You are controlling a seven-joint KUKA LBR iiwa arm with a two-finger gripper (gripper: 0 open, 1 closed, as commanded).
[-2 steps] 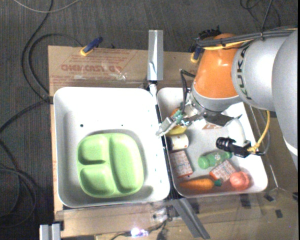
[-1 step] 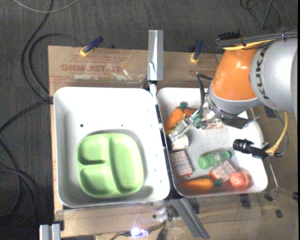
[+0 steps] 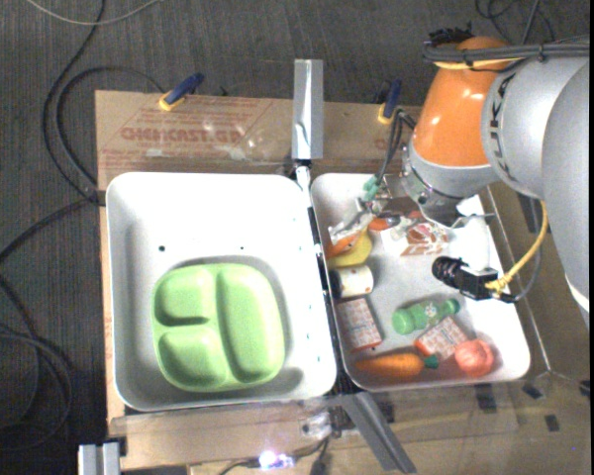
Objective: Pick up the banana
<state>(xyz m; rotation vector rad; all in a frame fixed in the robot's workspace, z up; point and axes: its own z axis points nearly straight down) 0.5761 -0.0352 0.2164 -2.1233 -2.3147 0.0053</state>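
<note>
1. Two white bins are seen side by side on the bench; the left bin [image 3: 129, 206] holds a green sectioned tray [image 3: 219, 325].
2. The right bin [image 3: 515, 349] is crowded with small items.
3. The banana [image 3: 352, 255] is located near the right bin's upper left, close to the dividing wall, partly covered by the gripper.
4. The gripper [image 3: 348, 234] is positioned low over the banana, at or just above its top edge. Whether the banana is gripped cannot be told; the tip is too cluttered.
5. A small white cylinder [image 3: 355, 282] is noted just below the banana.
6. A green bottle [image 3: 425, 315], a carrot [image 3: 388, 366] and a red fruit [image 3: 474, 356] are recorded along the bin's lower part.
</note>
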